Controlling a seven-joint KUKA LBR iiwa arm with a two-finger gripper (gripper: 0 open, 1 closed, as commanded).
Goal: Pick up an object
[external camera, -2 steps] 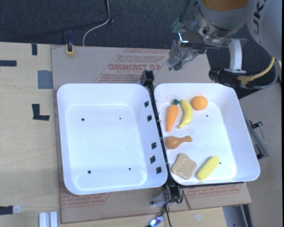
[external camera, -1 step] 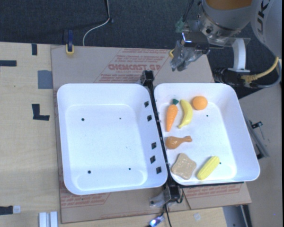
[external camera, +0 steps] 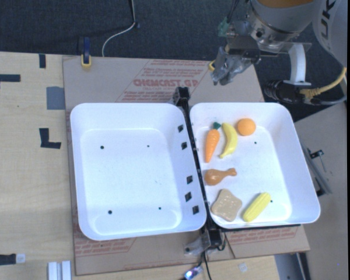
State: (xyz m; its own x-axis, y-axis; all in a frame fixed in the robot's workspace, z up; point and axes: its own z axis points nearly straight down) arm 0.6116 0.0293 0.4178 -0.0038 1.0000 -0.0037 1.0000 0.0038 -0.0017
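Five smooth plastic foods lie in the glossy right bin; tapered carrot.

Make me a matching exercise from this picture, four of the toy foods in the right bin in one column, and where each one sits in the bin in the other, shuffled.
Things:
1. carrot
2. orange
3. bread slice
4. corn cob

Places:
A. near edge, right of the bread
B. far side, right of the banana
C. beside the divider, left of the banana
D. near edge, below the drumstick

Pairs: 1-C, 2-B, 3-D, 4-A
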